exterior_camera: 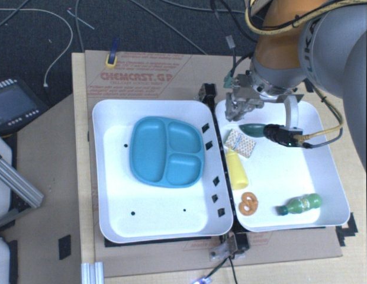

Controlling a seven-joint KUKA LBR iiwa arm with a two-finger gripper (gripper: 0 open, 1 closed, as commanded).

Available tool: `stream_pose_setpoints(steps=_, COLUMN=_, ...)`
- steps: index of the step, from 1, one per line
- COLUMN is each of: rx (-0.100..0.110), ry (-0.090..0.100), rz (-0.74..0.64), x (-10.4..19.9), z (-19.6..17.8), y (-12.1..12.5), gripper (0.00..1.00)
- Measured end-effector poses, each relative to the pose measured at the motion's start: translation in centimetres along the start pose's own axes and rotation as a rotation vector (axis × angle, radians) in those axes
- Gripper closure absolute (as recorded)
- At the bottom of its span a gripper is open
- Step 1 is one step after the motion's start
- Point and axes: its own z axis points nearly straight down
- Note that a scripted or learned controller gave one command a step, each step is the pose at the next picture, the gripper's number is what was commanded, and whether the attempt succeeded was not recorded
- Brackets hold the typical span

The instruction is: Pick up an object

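The jaws [235, 112] hang over the far left corner of the right bin [325, 158], close to the divider between the two bins; whether they stand apart or together cannot be told from this angle, and nothing shows between them. Just below them lies a small checkered packet [240, 142], white with a reddish pattern, tilted on the bin floor. Beside it on its right sits a dark teal object [252, 128], rounded and tapering to a point. Nearer the camera from the jaws, along the divider, lies a yellow tube-shaped piece [236, 167], then a brown pretzel [248, 203]. Well off toward the near right corner lies a green bottle [299, 204] on its side. In the left bin [106, 176], well apart from the jaws, rests a blue divided plate [167, 151] with three compartments.
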Motion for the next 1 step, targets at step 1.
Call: stream_pose_setpoints(steps=1, rx=0.001, ry=0.000, rz=0.000, x=5.32, z=-0.99, y=-1.21, gripper=1.00)
